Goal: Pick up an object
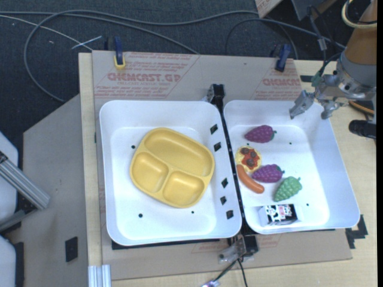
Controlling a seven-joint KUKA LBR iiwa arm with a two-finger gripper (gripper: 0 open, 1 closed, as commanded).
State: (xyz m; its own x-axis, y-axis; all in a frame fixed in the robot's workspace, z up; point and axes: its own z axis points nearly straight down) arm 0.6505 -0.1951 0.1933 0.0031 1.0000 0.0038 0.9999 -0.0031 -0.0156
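Observation:
The right bin (335, 178) holds a purple grape bunch (260, 134) near its back, a small pizza slice (248, 157), an orange hot dog (249, 180), a second purple grape bunch (267, 173), a green grape bunch (288, 188) and a black-and-white carton (279, 213) near the front. My gripper (313, 107) hovers over the back right corner of that bin, open, with nothing between its fingers. It sits right of and behind the nearest grape bunch.
The left bin (114, 160) carries a yellow divided plate (172, 167). A black divider with clips (221, 154) runs between the bins. Cardboard backing with blue clamps (119, 51) lies behind, and cables trail on the dark floor.

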